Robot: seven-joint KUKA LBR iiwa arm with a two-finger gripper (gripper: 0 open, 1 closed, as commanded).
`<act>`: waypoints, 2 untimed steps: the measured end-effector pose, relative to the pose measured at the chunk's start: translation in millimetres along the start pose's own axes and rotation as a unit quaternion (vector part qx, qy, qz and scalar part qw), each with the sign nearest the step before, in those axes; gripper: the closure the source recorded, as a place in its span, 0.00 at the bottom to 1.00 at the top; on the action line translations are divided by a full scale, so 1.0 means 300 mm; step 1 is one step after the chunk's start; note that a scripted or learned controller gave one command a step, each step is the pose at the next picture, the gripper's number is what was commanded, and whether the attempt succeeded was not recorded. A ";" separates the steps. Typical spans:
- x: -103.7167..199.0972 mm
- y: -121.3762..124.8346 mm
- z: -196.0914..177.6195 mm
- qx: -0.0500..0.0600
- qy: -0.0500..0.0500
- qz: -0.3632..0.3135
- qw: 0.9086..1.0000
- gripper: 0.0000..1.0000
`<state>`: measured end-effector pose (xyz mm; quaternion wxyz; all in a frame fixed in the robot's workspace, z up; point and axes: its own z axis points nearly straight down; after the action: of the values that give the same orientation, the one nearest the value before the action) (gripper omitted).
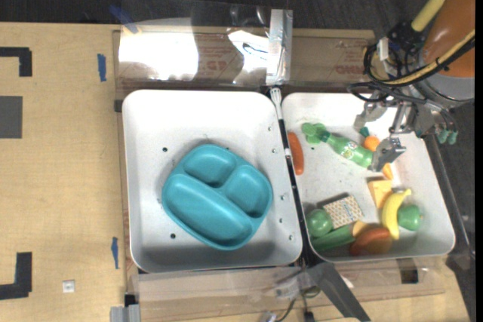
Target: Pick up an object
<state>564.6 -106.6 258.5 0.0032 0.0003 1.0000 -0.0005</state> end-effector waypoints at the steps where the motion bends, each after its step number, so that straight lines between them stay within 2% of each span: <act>1: -0.087 -0.217 0.524 0.000 -0.002 -0.023 1.000 0.00; 2: -0.142 -0.209 0.567 0.001 -0.002 -0.059 0.998 0.00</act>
<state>608.3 -169.4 88.6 0.0054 -0.0588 0.9983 -0.0014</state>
